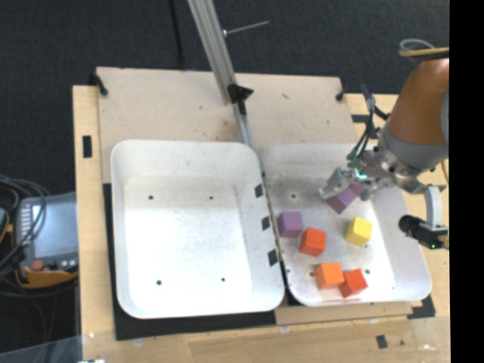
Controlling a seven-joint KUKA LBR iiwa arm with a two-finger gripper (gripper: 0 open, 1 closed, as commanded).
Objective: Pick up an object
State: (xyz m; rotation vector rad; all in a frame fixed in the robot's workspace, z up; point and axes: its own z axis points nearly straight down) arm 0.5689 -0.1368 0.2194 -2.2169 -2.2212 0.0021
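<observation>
My gripper (345,187) hangs over the upper middle of the right bin (302,165), reaching in from the right. A purple block (345,200) sits between its fingers, tilted, and the fingers are shut on it. Below it in the same bin lie another purple cube (290,223), an orange-red cube (312,241) and a yellow cube (358,231). An orange cube (328,275) and a red cube (353,282) touch each other near the bin's front rim.
The left bin (189,225) stands beside the right one, their rims meeting at the middle. A slanted metal rail (215,44) rises from behind the bins. Cables and a pendant (41,240) lie off the bench's left edge.
</observation>
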